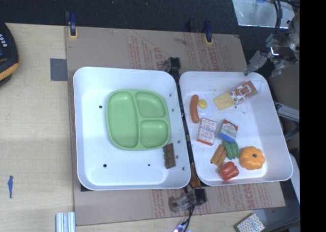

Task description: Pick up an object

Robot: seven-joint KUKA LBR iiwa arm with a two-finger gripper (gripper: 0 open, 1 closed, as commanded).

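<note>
The right bin (pixel 272 124) holds several toy foods: a red sausage (pixel 194 108), a yellow wedge (pixel 224 101) touching a brown-and-white carton (pixel 243 92), a red-and-white packet (pixel 207 131), a blue-and-red packet (pixel 228 129), a green pepper (pixel 232 149), a carrot (pixel 219 155), a red pepper (pixel 228 171) and an orange pumpkin (pixel 251 158). My gripper (pixel 265 60) hangs just beyond the bin's far right corner, above and right of the carton, and nothing is seen in it.
The left bin (pixel 86 124) carries a green divided plate (pixel 137 119) and a brown block (pixel 168 155) near its right wall. Clamps stand at the bins' shared edge, far (pixel 173 64) and near (pixel 196 195). Cardboard lies under both bins.
</note>
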